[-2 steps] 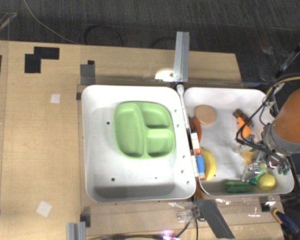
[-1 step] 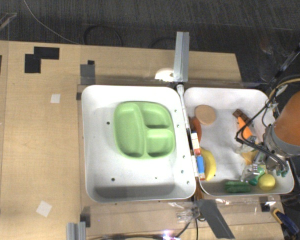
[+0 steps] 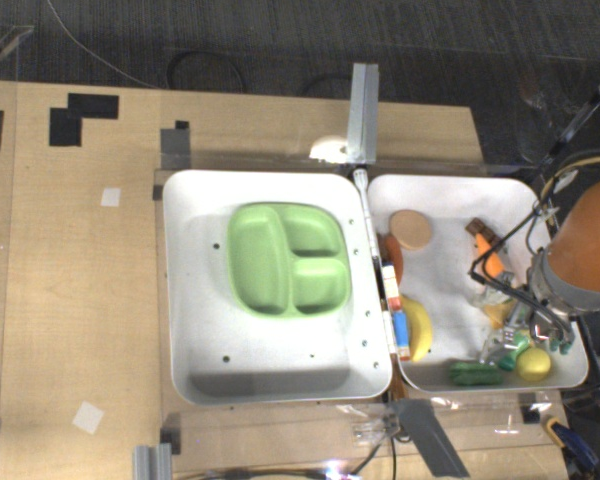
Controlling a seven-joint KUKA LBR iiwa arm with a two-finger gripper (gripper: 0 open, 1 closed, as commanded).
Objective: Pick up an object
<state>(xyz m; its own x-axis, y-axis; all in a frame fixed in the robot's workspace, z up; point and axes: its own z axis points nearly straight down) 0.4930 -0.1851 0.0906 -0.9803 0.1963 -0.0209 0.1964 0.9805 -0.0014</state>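
The arm (image 3: 588, 248), grey with its orange band showing as a rounded dome, is reaching in from the right and hanging over the near right corner of the right bin (image 3: 450, 193); the tool (image 3: 525, 336) is sitting low among a small cluster of things there, and whether it is wide or narrow I cannot tell, since cables and the wrist are covering it.

Nothing is showing as gripped. Just beside the tool a yellow ball (image 3: 534, 364) is lying in the bin's near right corner, with a small green-capped item (image 3: 513, 344) touching or nearly touching it on the left; a dark green piece (image 3: 475, 373) is lying flat along the near wall, a little further left. An orange and brown object (image 3: 486, 248) is resting toward the far right of the bin, near the black cables.

On the bin's left side a banana (image 3: 418, 326) is curving beside a blue and white marker (image 3: 399, 330) that is lying along the dividing wall; a tan round disc (image 3: 411, 230) is sitting near the far left corner, with a reddish-brown item (image 3: 392, 260) just below it.

The left bin (image 3: 195, 358) is holding a green divided tray (image 3: 286, 258), lying flat toward its middle; both bins are sitting side by side on the wooden surface (image 3: 70, 318).
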